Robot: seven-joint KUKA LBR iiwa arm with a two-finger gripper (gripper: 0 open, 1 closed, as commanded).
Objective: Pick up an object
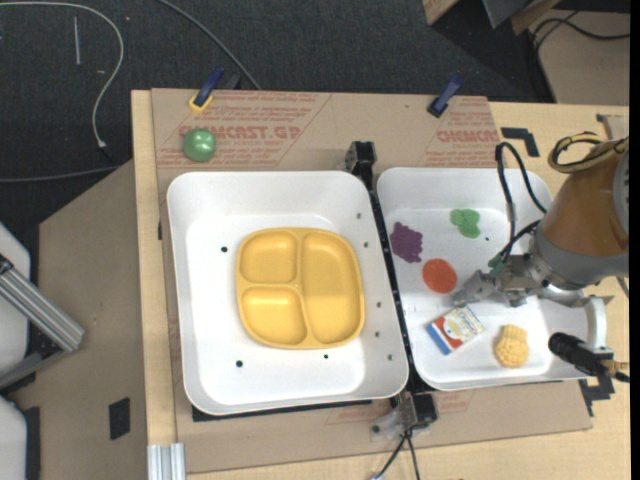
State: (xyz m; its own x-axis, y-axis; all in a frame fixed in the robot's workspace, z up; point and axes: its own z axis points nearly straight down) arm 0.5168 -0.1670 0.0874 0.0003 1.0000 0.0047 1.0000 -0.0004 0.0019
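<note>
Camera view recorded the gripper (468,290) low in the right bin (520,183), its fingers slightly parted with nothing between them. A red-orange round object (439,275) lay just left of the fingertips, close but apart. A small white, blue and red carton (456,328) lay just below the gripper, and a yellow knobbly object (511,346) lower right. A purple piece (406,241) and a green piece (465,220) lay farther up. The left bin (200,268) held a yellow divided plate (300,288).
</note>
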